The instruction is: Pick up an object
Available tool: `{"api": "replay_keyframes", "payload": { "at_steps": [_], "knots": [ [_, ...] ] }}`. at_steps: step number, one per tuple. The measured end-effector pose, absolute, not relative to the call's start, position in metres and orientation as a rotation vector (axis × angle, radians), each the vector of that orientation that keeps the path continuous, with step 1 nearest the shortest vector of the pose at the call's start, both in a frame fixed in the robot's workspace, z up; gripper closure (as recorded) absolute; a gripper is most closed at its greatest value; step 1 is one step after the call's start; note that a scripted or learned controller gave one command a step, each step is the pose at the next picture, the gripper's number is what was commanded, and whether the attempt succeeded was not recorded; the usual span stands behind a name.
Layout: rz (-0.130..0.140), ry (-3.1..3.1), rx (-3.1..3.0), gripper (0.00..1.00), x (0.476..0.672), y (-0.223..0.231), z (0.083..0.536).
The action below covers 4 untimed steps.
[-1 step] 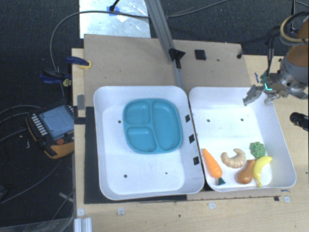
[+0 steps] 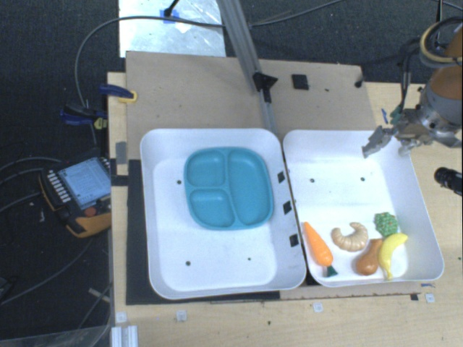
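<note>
You had 2 shallow white bins side by side on the bench. The left bin (image 2: 163,215) held a blue plate (image 2: 228,188) with 3 compartments, lying flat toward the far half of the bin, and nothing sat in any of its compartments. The right bin (image 2: 340,172) held 5 toy foods, all gathered in its near right corner: an orange carrot (image 2: 317,244) lay at a slant nearest the wall shared with the left bin, a tan croissant (image 2: 350,237) curled just to its right, a brown drumstick (image 2: 368,258) lay beside that, a yellow banana (image 2: 391,251) touched the drumstick on its right side, and a green piece of broccoli (image 2: 385,223) sat just behind the banana. The far half of that bin was bare white floor. Your arm (image 2: 441,107) came in from the right edge and stopped over the far right corner of the right bin, well apart from the cluster of food. The gripper (image 2: 394,139) hung near the bin's far rim with its 2 fingers spread apart, 1 grey finger (image 2: 374,143) angled out toward the left, and nothing was between them.
</note>
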State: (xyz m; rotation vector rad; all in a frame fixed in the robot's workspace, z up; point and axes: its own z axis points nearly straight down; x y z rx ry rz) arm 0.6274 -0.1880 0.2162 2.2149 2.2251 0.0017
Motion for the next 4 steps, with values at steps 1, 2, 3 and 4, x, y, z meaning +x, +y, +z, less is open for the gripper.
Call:
{"api": "replay_keyframes", "payload": {
  "at_steps": [1,2,3,4],
  "knots": [
    [-0.003,2.224,2.221,0.00,0.630,-0.196,0.158],
    [-0.001,2.228,2.215,0.00,0.636,-0.193,0.098],
    [0.001,2.227,2.213,0.00,0.637,-0.193,0.085],
    [0.006,2.226,2.205,1.00,0.639,-0.194,0.099]
  ]
}}
